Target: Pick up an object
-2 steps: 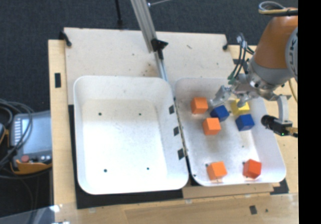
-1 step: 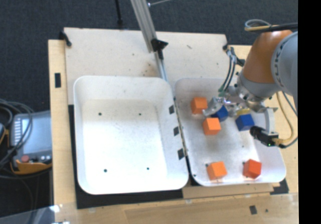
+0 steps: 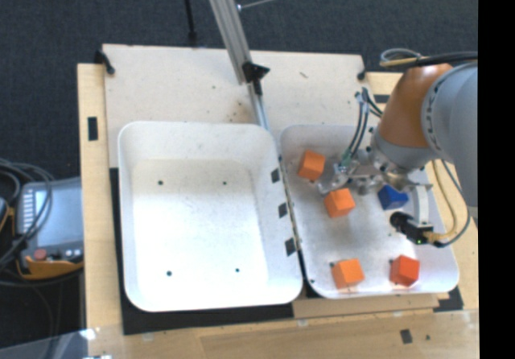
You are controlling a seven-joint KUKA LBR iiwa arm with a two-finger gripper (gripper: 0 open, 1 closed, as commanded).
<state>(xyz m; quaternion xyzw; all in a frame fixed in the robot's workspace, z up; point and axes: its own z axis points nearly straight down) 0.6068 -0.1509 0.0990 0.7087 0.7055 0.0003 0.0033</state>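
The gripper hangs low in the right bin — fingers' spread cannot be told — just above 1 orange block; 3 more orange blocks and 1 blue block lie nearby.

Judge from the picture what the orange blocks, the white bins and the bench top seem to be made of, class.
Orange blocks: probably foam or painted wood; flat matte colour, no shine. White bins: likely moulded plastic; smooth, rounded corners, raised rims. Bench top: seems pale wooden board; speckled surface, light wood-coloured edges.
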